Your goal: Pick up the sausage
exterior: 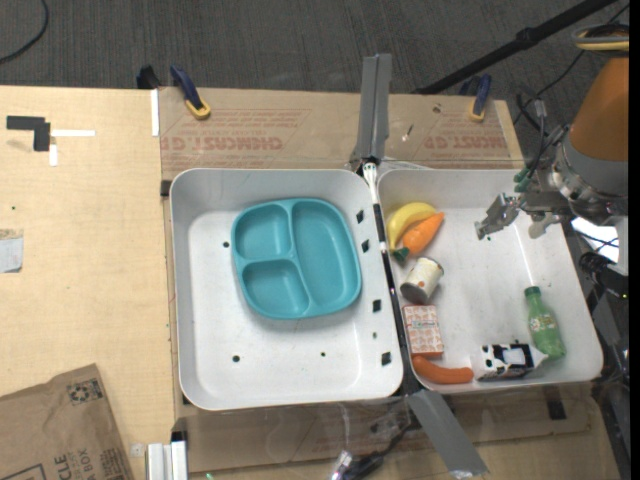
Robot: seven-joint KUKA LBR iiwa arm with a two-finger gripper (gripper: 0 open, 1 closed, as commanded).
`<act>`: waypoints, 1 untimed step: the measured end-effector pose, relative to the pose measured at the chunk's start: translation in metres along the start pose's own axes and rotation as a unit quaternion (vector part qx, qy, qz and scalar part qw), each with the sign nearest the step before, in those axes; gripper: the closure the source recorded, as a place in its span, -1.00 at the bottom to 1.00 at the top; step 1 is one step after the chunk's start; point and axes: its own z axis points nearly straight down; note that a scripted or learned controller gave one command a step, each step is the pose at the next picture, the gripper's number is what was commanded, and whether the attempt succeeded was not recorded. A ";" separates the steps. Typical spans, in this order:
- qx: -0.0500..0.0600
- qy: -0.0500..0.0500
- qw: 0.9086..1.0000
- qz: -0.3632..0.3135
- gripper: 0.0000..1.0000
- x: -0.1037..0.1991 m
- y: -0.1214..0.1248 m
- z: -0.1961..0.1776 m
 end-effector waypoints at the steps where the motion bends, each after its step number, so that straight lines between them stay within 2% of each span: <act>1: 0.000 0.001 0.990 -0.143 -1.00 0.054 -0.086 0.097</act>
